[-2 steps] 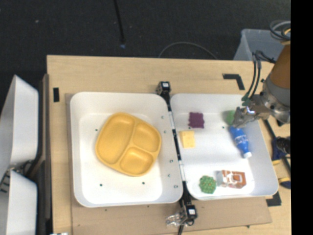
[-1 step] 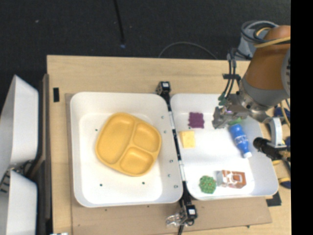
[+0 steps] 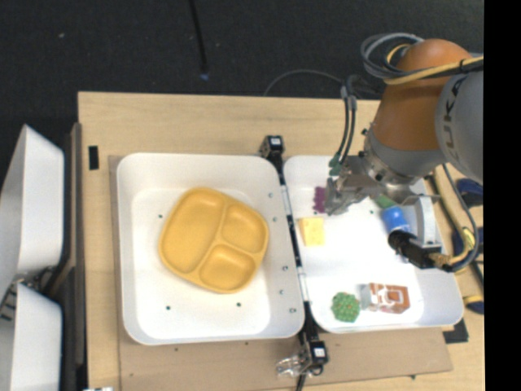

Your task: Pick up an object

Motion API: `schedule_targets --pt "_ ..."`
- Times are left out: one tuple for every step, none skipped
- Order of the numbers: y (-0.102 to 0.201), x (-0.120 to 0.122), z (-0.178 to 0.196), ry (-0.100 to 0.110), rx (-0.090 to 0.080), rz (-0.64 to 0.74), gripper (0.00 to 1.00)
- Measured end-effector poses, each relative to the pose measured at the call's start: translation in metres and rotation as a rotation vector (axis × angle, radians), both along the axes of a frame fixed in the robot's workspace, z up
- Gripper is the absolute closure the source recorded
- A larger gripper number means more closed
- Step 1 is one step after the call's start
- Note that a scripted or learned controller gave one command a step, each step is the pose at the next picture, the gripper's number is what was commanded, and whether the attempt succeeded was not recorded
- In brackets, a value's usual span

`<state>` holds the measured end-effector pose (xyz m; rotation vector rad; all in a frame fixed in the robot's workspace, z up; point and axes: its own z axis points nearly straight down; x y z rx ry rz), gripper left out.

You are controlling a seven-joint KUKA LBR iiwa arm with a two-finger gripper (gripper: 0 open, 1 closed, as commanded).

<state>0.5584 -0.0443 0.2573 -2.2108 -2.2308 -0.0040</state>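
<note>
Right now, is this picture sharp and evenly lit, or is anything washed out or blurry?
Camera view: soft overall; the white bins glare bright, nearly washed out; the floor beyond the bench is almost black; the gripper region is blurred, the yellow tray clearer.

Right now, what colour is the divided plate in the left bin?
Yellow-orange divided plate, seen clearly in the camera view.

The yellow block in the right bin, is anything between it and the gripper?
Nothing visible blocks it. The yellow block lies flat on bare floor of the right bin, just below and left of the gripper. A purple object sits close above the block, beside the gripper, not over the block.
</note>
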Motion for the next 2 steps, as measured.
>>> schedule_targets --pt "0.061 -0.001 0.003 -0.002 -0.001 0.001 1.00" --pt "0.114 -0.010 -0.007 0.001 -0.002 -0.001 1.00"
